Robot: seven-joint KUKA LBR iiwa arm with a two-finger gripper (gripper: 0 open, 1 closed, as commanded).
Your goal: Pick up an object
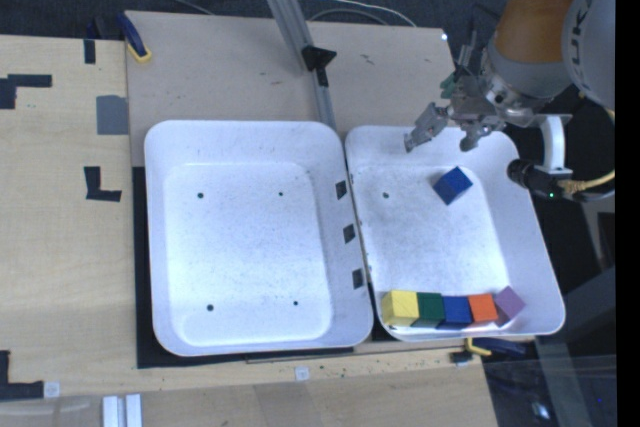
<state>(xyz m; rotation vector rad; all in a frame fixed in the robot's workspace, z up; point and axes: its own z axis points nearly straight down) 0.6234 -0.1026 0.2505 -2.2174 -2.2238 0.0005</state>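
- Gripper [441, 138] hangs over the upper edge of the right bin [525, 245], fingers spread apart, nothing between them.
- Blue cube [453, 185] lies alone just below it, slightly right in frame; the likeliest pick, a short descent.

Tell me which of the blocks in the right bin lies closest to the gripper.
The lone blue block, lying apart just below the gripper; the other blocks sit in a row along the right bin's near edge.
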